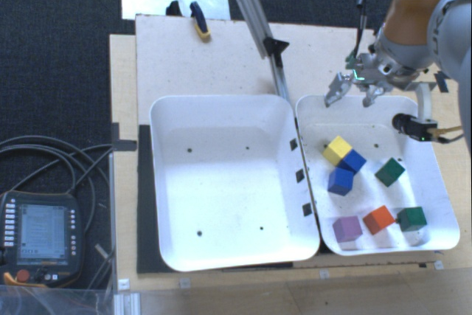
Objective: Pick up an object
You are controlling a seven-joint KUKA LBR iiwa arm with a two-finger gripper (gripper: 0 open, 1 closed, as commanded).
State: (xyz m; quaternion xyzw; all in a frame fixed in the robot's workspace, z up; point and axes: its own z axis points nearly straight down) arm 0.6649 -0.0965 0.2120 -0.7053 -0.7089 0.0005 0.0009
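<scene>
The gripper is poised above the right bin's far rim, fingers spread, nothing held. The approach step is judged underway. A descent toward the yellow cube, lying near the blue cubes, is called for.

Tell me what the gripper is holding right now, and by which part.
Nothing. The gripper hovers open over the far rim of the right bin, with no object between its fingers. The cubes, such as the yellow cube, lie in the bin below.
</scene>
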